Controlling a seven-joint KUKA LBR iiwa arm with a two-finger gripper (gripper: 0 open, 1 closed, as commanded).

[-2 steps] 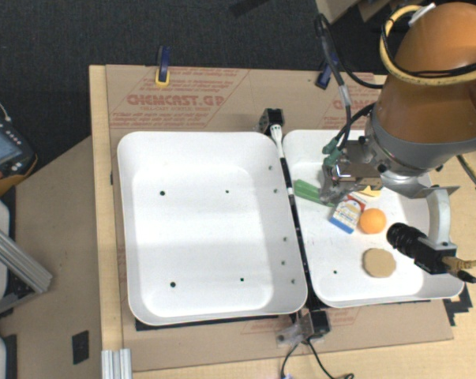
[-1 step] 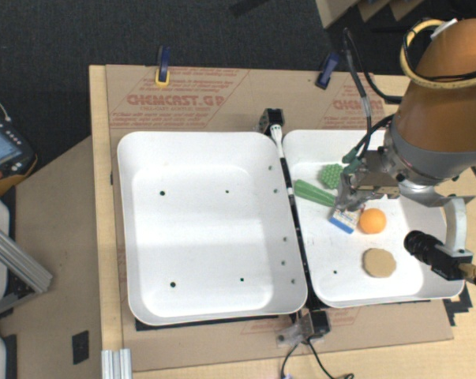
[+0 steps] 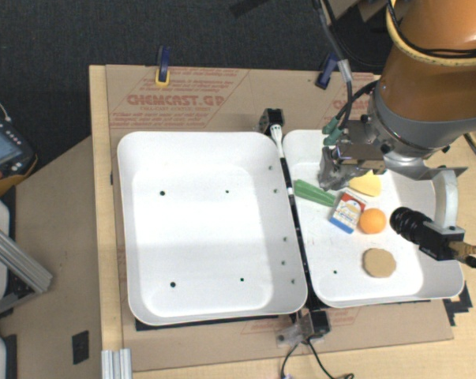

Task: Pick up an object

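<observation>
Here, a smooth orange ball (image 3: pixel 372 221) touches a small printed carton (image 3: pixel 347 211).

Bright even overhead light, soft shadow across left bin (image 3: pixel 143 160), slightly grainy

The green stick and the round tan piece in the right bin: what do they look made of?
Green stick: probably smooth plastic, going by its even, flat colour. Round tan piece: matte and slightly mottled, like a toy cookie of foam or plastic; the look leaves it open. Both lie in the right bin.
</observation>
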